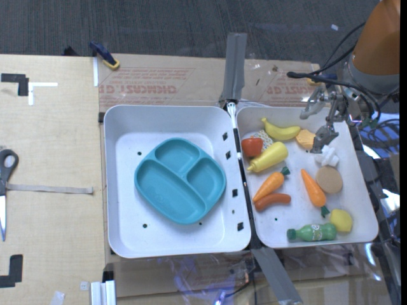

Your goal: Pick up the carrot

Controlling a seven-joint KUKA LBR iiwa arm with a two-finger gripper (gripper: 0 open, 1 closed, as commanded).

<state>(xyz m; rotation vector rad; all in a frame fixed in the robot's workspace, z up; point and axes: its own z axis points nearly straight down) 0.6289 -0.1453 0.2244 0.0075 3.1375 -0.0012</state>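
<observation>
Writing runs in red across the cardboard (191, 81) behind the bins, but it is upside down and we cannot read it. The green bottle (311, 233) has a label, too small for us to read.

We see the arm (376, 40) come in from the right, with its orange band up high. The end effector (325, 142) hangs over the back of the right bin (364, 202). We cannot tell if it is apart or together, as it is small and mixed up with wires. We see nothing held in it. It sits just by an orange wedge (305, 138) and a small white thing (329, 159).

We see two carrots in the right bin. One carrot (312, 188) lies near the middle right, with its green top toward the front, just beside a tan disc (330, 180). The other carrot (269, 186) lies nearer the left wall, tilted, with a red sausage (273, 201) just under it.

Also in that bin are a banana (281, 131), a tomato (252, 147), a yellow corn (268, 157) and a lemon (341, 220).

The left bin (121, 189) holds a blue plate (180, 180) with three parts. Scissors (5, 176) lie on the surface (51, 234) far to the left.
</observation>
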